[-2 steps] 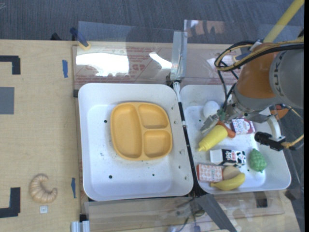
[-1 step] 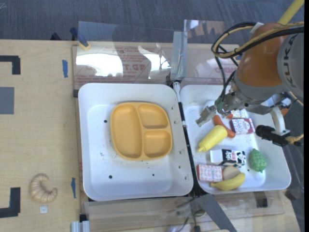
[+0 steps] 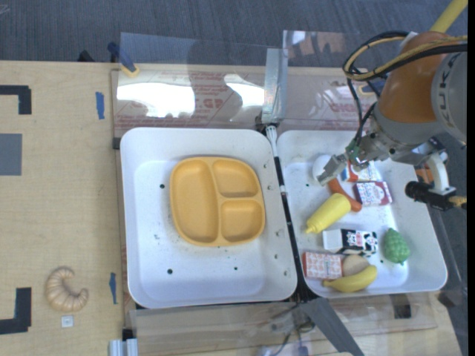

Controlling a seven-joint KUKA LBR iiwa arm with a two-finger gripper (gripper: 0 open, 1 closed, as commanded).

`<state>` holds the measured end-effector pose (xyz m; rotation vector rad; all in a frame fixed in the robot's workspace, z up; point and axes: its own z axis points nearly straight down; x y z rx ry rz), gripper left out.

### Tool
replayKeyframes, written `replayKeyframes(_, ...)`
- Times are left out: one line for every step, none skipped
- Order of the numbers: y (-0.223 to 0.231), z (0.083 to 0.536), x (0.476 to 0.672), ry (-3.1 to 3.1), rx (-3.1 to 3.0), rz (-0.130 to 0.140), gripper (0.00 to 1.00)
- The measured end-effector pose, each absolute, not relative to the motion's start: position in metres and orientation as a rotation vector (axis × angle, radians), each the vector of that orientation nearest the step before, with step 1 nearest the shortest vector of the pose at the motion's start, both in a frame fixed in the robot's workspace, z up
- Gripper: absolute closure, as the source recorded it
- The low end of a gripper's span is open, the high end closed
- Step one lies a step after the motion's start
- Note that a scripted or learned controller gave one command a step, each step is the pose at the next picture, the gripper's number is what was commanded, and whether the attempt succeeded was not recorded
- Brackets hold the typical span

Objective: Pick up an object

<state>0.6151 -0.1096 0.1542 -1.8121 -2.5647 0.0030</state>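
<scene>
Gripper (image 3: 335, 170) is down inside the right bin (image 3: 424, 277), hanging off the grey arm (image 3: 415, 87) that comes in from the right. It sits over the upper-middle part of that bin, near the back wall. I honestly can't tell how the hand is set; the grey metal tip points down-left and the view from above just doesn't resolve it, and nothing visibly sits in it.

So this reads to me as the approach/reach step: the tool is low among the stuff but no pick is confirmed.

All the candidates are in that right bin. An orange carrot-looking piece (image 3: 344, 193) is just below the tip, maybe touching it, hard to say. Next to it toward the right edge is a small red-and-white carton (image 3: 373, 193). A yellow squeeze bottle (image 3: 329, 213) lies tilted just below the carrot. Further toward the front edge: a black-and-white carton (image 3: 359, 239), a green broccoli-ish thing (image 3: 395, 247) near the front right corner, a red patterned packet (image 3: 321, 264) and a banana (image 3: 353, 279) right against the front wall.

The left bin (image 3: 141, 273) has a yellow divided plate (image 3: 217, 199) in its middle, and a croissant (image 3: 65, 288) lies out on the bench by its front left corner.

My guess for the next move: commit to the carrot since it's closest, get it centred under the tool, close, then lift straight up. It's crowded there, with the bottle and red carton both just beside it, so a sloppy descent could nudge those instead.
</scene>
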Motion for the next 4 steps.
replayKeyframes(-0.125, 0.087, 0.612, -2.410, -2.017, -0.011, 0.00)
replayKeyframes(-0.121, 0.086, 0.654, -2.362, -2.067, 0.003, 0.00)
replayKeyframes(-0.121, 0.097, 0.655, -2.368, -2.063, 0.003, 1.00)
replayKeyframes(-0.098, 0.198, 0.610, -2.698, -1.618, -0.005, 1.00)
